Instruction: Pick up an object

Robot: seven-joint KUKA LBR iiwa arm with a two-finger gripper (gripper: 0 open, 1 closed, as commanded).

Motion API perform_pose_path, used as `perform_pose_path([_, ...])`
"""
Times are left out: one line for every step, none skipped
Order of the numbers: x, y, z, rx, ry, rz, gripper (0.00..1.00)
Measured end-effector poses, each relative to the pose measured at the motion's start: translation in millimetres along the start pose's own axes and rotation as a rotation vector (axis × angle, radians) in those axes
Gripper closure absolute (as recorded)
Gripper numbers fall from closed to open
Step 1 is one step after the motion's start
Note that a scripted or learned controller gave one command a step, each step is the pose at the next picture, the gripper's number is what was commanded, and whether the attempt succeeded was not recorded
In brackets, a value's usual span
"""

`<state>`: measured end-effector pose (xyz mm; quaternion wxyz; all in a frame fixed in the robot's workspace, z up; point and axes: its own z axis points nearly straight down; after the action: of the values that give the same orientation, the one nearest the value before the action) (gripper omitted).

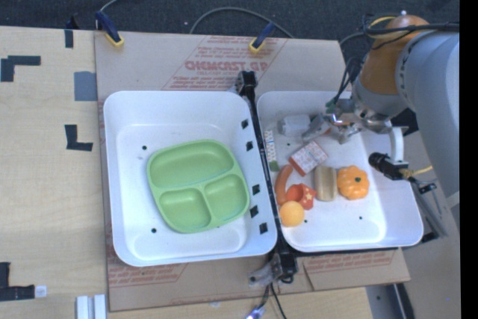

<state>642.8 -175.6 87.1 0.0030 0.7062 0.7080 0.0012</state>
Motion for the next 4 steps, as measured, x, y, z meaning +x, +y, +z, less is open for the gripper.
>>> perform_pose_path([-37.8,26.2,0.8,0.004,-0.001,0.001,0.00])
perform_pose_path([-1.4,26.0,-0.4,0.005,0.002,0.001,0.00])
perform_pose_path([-35.5,-61.6,-4.8,0.008,0.001,0.003,0.00])
perform_pose_path([17.8,-5.9,-4.3,0.018,0.002,0.000,0.00])
